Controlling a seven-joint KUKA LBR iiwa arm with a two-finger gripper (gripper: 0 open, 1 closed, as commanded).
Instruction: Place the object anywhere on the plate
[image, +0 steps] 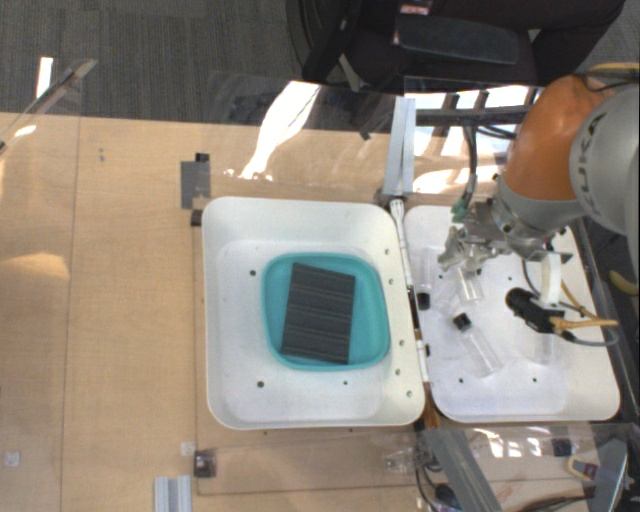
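A teal plate (375, 330) with rounded corners sits in the middle of the left white bin (230, 300). A dark grey ribbed rectangular block (320, 313) lies flat on the plate, tilted a little. My gripper (466, 296) hangs over the upper left part of the right white bin (590, 390), well apart from the block and the plate, with nothing visibly held in it. The grey arm with its orange band (560, 130) comes in from the upper right.
Two small black bits lie in the right bin, one (421, 299) by its left wall and one (461, 322) just below the gripper. A raised divider (408, 290) separates the two bins. Wooden bench surrounds them on the left.
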